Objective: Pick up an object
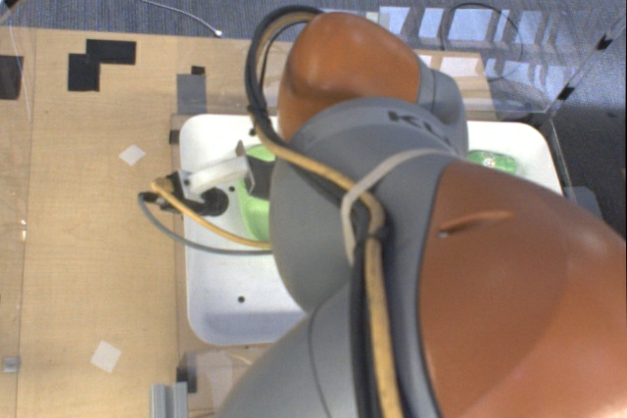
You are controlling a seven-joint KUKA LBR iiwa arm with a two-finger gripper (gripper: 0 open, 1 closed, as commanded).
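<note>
My arm [392, 210] fills the middle and right of the camera view, bending down over the left white bin [220, 299]. A light green object [257, 210] lies in that bin, mostly hidden under the wrist. A white part with a black fitting [206, 186] and trailing cables sticks out at the bin's left rim. The arm's bulk covers the gripper end. A second green object [490, 161] peeks out in the right bin [534, 147].
The bins sit on a wooden bench [88, 240] with black tape marks and small white squares at the left. A clear plastic guard [509, 44] stands behind the right bin. Yellow and grey cables [196, 220] loop over the left bin's rim.
</note>
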